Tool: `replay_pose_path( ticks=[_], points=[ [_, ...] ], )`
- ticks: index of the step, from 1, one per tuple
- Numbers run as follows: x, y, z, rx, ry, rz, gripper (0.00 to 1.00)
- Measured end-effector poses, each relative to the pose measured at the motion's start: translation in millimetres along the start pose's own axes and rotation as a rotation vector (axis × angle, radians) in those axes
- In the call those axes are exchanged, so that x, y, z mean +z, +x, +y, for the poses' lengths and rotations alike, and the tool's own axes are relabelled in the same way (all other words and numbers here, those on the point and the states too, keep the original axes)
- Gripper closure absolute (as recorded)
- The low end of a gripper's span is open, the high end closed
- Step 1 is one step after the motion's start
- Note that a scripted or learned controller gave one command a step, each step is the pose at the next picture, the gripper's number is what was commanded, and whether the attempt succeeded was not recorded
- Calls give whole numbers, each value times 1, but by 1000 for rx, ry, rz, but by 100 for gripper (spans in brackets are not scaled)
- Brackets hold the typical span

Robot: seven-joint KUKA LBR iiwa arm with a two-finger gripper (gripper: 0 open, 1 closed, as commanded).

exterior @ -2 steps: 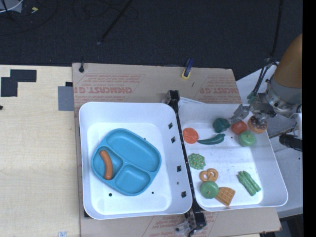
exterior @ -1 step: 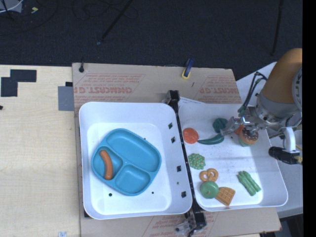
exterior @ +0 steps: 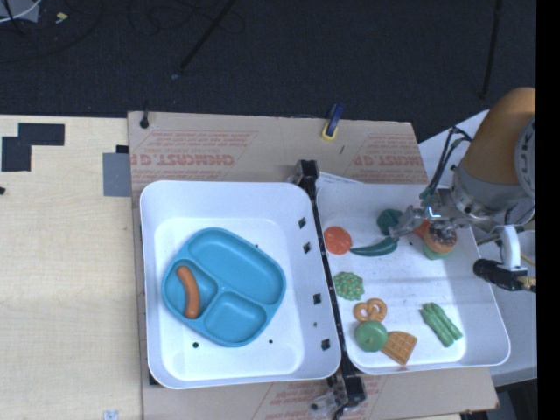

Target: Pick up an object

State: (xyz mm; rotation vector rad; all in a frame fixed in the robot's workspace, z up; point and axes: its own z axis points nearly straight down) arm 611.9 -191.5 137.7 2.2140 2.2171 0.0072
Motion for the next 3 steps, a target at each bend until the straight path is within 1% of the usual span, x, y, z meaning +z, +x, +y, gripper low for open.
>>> replay_pose_path(
  ticks=[1, 2, 3],
  points=[
    [-10, -2, 0, 1, -1, -4, 100],
    [-52, -2, -2, 2, 7, 3, 100],
    [-93, -3, -1, 1, 6, 2, 100]
  ],
)
